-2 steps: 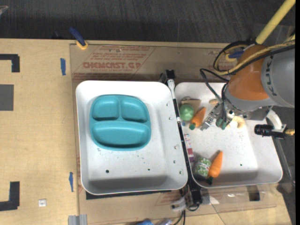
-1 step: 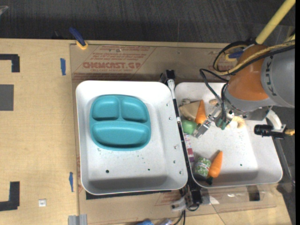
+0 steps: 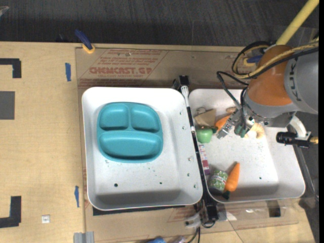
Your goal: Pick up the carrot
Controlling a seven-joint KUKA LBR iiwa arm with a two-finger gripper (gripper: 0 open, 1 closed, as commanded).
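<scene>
Overhead, the arm comes in from the right, grey with its orange band, and bends down over the upper part of the right bin. Its gripper hangs low near the bin's upper left, among a cluster of small items. Whether the gripper is open or closed cannot be told; its tip is a blur of metal and green against the clutter.

Two orange pieces could pass for a carrot. One carrot lies near the front left of the right bin, tilted, its lower end touching a green leafy bundle. It lies well apart from the gripper. A second, smaller orange piece lies just beside the gripper, on its left, next to a crumpled brown paper scrap and a green apple.

The left bin holds a teal divided plate with three compartments, set toward the upper middle.

Behind the bins, a cardboard sheet carries red printing that reads roughly "CHEMCAST GP", with smaller lines above it too faint to read. Blue tape strips sit on the bench at left, and black tape corners mark its far left side. A narrow label with pink print lies between the two bins; its text is too small to read.
</scene>
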